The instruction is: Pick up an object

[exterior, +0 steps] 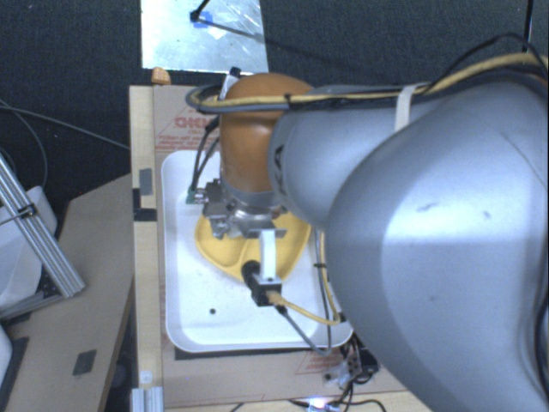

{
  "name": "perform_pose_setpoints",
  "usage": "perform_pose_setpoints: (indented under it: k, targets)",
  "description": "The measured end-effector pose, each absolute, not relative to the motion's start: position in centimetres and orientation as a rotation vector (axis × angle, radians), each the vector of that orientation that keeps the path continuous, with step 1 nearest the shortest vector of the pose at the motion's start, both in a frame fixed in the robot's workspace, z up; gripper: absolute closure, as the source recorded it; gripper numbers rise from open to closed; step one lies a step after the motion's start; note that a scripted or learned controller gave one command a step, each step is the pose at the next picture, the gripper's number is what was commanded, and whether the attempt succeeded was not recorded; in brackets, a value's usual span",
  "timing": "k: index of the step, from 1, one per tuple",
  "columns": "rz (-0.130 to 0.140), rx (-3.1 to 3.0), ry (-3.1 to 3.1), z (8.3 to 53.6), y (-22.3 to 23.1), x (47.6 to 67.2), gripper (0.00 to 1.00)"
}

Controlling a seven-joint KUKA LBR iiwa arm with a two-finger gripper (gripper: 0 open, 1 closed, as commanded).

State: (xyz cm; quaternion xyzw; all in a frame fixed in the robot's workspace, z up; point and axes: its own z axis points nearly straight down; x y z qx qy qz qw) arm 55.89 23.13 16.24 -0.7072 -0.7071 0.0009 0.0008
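My arm (429, 230) reaches in from the right and covers most of the bench, w/ the orange band (249, 140) above the wrist sitting over the near white bin (184, 316). Below the band my wrist block hangs right over a yellow object (296, 239), which lies in the upper-middle part of that bin, its rounded edge showing to the left and right of my wrist.

My pincer (243, 234) is down at that yellow thing, but the wrist hides the tips, so whether it's apart, together or clamped on anything: can't tell from here. Can't tell either if I'm touching the object or just above it.

Step in hand, as I judge it: the reach/descent onto the yellow object, approx. at the grasp point. Nothing shows it lifted yet, so the pick isn't done.

Next move prob. needs a firm close on the object's body, then a straight lift clear of the bin wall. The shape looks broad and low, so a slip is the risk.

Count: 1 yellow object visible, 1 white bin visible (the other is behind my arm), 1 arm, 1 foil-like sheet (206, 24) lying past the bench at the top.
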Motion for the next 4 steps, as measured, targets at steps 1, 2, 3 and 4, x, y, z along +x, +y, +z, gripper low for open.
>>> perform_pose_setpoints:
  k: [1, 2, 3, 4]
  targets:
    - [-0.009, -2.213, -2.229, 24.1, 23.6, 50.1, 1.00]
    - [0.009, -2.224, -2.220, 9.7, 23.2, 55.1, 1.00]
    - [-0.004, -2.219, -2.223, 8.6, 23.5, 57.2, 1.00]
    - [-0.032, -2.218, -2.232, 45.9, 23.5, 49.4, 1.00]
